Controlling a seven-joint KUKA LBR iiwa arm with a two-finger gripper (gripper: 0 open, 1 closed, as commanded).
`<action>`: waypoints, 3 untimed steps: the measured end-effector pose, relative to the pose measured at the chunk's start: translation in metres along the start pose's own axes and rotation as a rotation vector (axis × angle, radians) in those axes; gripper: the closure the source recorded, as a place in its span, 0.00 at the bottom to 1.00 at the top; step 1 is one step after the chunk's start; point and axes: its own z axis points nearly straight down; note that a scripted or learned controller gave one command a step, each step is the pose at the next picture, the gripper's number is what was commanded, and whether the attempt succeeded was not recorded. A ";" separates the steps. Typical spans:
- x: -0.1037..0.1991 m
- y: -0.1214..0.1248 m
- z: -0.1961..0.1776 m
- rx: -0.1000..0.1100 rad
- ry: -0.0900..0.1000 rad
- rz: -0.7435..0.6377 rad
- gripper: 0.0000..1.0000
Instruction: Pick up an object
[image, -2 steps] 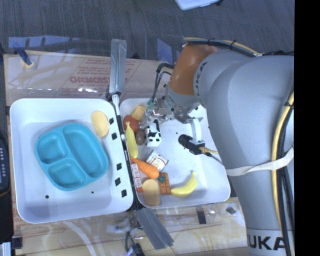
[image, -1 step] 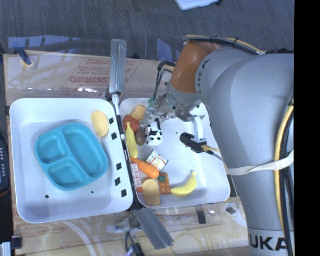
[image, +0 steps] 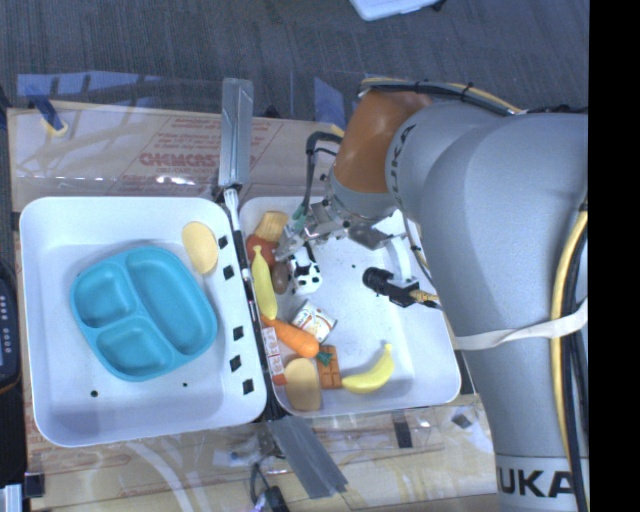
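Observation:
My gripper (image: 296, 243) hangs low over the upper left part of the right bin (image: 430, 345), under the arm's orange band. Just below it lies a small black and white toy (image: 307, 276). A long yellow piece (image: 263, 285) lies along the bin's left wall, with a red item (image: 261, 247) and a tan block (image: 271, 224) above it. Nearer the front are a white labelled can (image: 314, 322), a carrot (image: 295, 338), an orange block (image: 328, 366), a beige rounded piece (image: 301, 386) and a banana (image: 369, 373).
The left bin (image: 60, 400) holds a blue divided plate (image: 143, 310) and a pale yellow oval (image: 200, 247) by its right wall. A black divider with clips (image: 242, 330) separates the bins. The bulky grey arm (image: 500, 250) overhangs the right bin's right side.

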 end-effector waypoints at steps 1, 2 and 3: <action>0.001 0.001 -0.011 0.001 0.000 -0.004 1.00; 0.018 -0.002 -0.102 -0.016 -0.005 -0.087 1.00; 0.018 -0.003 -0.107 -0.009 -0.001 -0.088 1.00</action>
